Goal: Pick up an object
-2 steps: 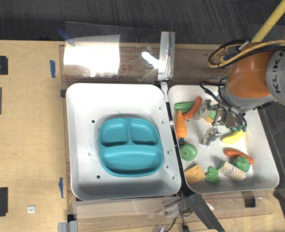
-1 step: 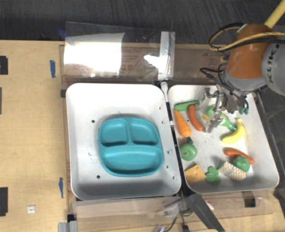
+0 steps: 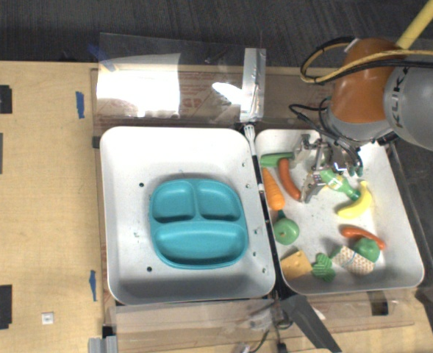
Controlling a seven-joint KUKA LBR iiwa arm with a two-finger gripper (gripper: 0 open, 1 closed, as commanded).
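hand (image 3: pixel 326 173) low in right bin (image 3: pixel 403 259), among toy food, near its upper part. open or closed: cannot tell, metal parts blur together. step, as i judge: reaching down for grasp, nothing seen lifted. nearest things: green-white piece (image 3: pixel 342 184) just at hand, red sausage (image 3: pixel 290 179) beside, yellow banana (image 3: pixel 356 204) near. next move needs clean closing on one piece. toys small, smooth plastic, rounded. left bin (image 3: pixel 120 153) has blue divided plate (image 3: pixel 198 221), glossy.

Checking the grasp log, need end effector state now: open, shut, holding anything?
End effector: low in the right bin among toy food; whether open, shut or holding anything cannot be told.
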